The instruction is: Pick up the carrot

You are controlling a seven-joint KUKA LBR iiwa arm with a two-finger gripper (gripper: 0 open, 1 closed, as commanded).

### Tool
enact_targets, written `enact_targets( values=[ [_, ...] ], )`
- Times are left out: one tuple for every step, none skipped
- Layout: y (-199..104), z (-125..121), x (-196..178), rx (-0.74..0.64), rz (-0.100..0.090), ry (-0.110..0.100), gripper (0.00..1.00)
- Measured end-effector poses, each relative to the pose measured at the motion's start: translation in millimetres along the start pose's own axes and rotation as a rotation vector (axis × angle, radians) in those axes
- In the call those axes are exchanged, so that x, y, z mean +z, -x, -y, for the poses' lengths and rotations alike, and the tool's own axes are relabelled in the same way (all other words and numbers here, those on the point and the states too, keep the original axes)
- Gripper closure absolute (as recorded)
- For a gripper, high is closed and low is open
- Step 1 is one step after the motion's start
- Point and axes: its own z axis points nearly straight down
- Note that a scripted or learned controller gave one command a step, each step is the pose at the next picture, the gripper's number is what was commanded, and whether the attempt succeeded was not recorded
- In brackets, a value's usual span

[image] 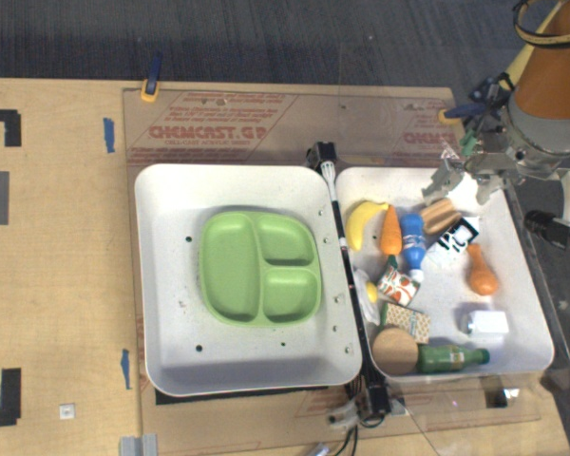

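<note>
Hovering over the far edge of the right bin (537, 326), your gripper (464, 174) sits at the end of the grey arm with its orange band, and you cannot tell from this angle whether it is released or clenched; nothing can be seen held in it. The carrot (389, 231) lies near the bin's far-left corner, pressed between the banana (363, 222) and a blue bottle (412, 238), probably where tumbled items settled. That crowding is your trouble: a descent there risks nudging the neighbours. A second orange piece (482, 272) lies apart toward the bin's right wall, easy to mistake for it. A green bottle (452, 356) and a round tan piece (394, 348) rest along the near edge. In the left bin (161, 283), a green divided plate (261, 267) sits centred. Both bins rest on a clear sheet over a brown tabletop (57, 283) marked with black and blue tape; dark carpet lies beyond.
</note>
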Motion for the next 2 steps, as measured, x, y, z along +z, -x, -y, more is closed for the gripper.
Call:
enact_targets(
  values=[
    [-30, -20, 146, -0.07, 0.001, 0.013, 0.0],
    [-26, -21, 134, -0.066, 0.006, 0.016, 1.0]
  ],
)
